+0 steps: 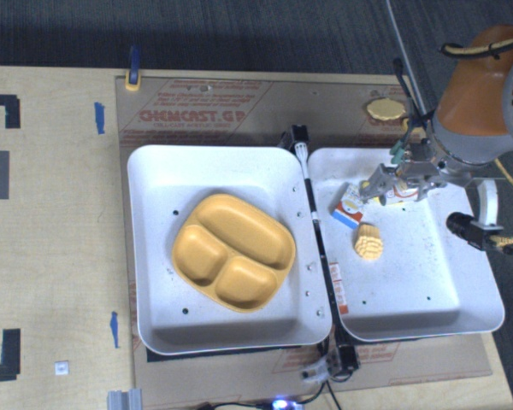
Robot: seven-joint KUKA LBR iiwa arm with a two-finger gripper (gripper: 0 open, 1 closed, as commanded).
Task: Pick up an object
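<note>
A yellow divided tray (232,251) fills the left bin (145,229). In the right bin (462,306), the claw (385,186) hovers over a small packet (349,207); how it is set cannot be told. Approach appears underway; descent comes next. A knobbly corn-like piece (368,243) lies nearby.

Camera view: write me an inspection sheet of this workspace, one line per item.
Surface: wooden bench with a brown board under two white bins.
Job's things: yellow corn cob and a small red, white and blue packet in the right bin.
Clutter: yellow three-compartment tray in the left bin; flat tan disc on the board.
Claw: claw over the right bin's far side, above the packet; open or shut cannot be told.
Cables: yellow cable on the arm; dark leads at the near edge.
Surroundings: dark carpet beyond the bench.
</note>
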